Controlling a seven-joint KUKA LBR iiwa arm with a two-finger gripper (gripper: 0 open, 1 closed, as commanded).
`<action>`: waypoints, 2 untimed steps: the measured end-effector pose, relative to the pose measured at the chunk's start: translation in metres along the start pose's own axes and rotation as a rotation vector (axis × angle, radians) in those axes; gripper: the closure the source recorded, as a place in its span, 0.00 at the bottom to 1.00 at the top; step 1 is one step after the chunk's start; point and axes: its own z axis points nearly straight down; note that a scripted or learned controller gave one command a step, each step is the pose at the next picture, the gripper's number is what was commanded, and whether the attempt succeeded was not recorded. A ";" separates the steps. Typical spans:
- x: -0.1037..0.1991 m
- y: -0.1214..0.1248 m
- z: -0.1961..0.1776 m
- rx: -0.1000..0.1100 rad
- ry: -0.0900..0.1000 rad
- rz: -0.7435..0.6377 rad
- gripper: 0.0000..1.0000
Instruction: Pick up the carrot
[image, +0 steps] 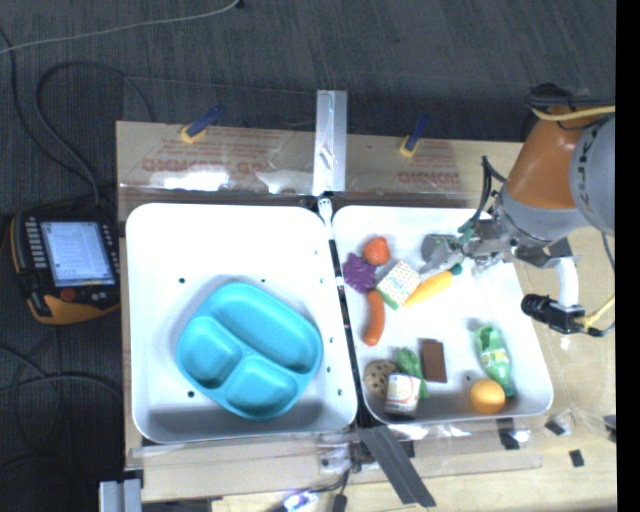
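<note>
Carrot (430, 288) aslant, green top upper-right

The arm (585, 170) is smooth grey with a broad orange band (545, 165) above the wrist; black cables loop beside it, and the gripper (447, 250) below is dull grey metal with small green touches

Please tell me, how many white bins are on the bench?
2. The left bin holds a blue divided plate. The right bin holds the toy foods, including the carrot, with the gripper just above it. None seems hidden.
</note>
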 end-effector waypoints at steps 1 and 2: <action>-0.006 -0.009 -0.017 -0.003 0.001 0.106 0.00; -0.002 0.049 -0.023 -0.002 -0.001 0.333 0.00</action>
